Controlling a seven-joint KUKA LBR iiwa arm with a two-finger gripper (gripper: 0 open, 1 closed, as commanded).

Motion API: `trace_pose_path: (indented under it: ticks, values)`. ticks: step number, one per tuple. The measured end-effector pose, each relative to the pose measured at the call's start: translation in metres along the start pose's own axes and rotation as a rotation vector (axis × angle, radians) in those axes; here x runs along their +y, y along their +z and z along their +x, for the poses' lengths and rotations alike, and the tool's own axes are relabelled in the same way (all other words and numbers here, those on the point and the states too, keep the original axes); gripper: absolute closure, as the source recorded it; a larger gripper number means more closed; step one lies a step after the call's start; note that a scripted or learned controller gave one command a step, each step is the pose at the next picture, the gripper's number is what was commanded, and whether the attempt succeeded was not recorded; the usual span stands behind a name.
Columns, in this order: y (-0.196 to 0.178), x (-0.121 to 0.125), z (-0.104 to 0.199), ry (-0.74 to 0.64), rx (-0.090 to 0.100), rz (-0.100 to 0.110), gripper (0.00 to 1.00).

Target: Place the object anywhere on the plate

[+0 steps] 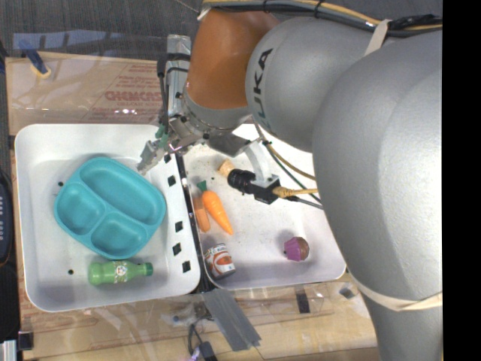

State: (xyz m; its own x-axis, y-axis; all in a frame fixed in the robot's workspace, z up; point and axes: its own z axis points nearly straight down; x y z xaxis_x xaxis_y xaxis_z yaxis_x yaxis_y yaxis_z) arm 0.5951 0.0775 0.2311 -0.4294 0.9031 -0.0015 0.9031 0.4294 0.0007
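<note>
The big grey arm [353, 126] leans in over the two white bins, its orange band [222, 55] up near the top. Its jaws [154, 153] hang low above the ridge where the bins meet, just off the upper right edge of the teal plate [109, 205]. They look parted, the slim tips spread a little, with nothing between them.

The plate, split into three sections, lies in the left bin [34, 164]. A green bottle [119, 271] lies on its side just below it, near the bin's front wall.

In the right bin [263, 265], two carrots [213, 209] lie side by side close to the dividing ridge, a small can [219, 261] sits below them by the front corner, and a purple onion [296, 248] rests further right. A black cable plug [252, 184] from the arm hangs above the carrots.
</note>
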Motion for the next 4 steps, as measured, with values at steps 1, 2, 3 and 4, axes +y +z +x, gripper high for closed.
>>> trace_pose_path:
  ticks: [1, 2, 3, 4]
  values:
    - [-0.009, 0.0, 0.001, -0.004, 0.001, 0.002, 1.0]
    - [-0.096, -0.053, 0.013, 0.314, 0.0, 0.0, 1.0]
    - [-0.032, -0.036, 0.032, 0.122, 0.002, 0.007, 1.0]
    - [-0.084, -0.093, 0.019, -0.065, 0.001, 0.0, 1.0]
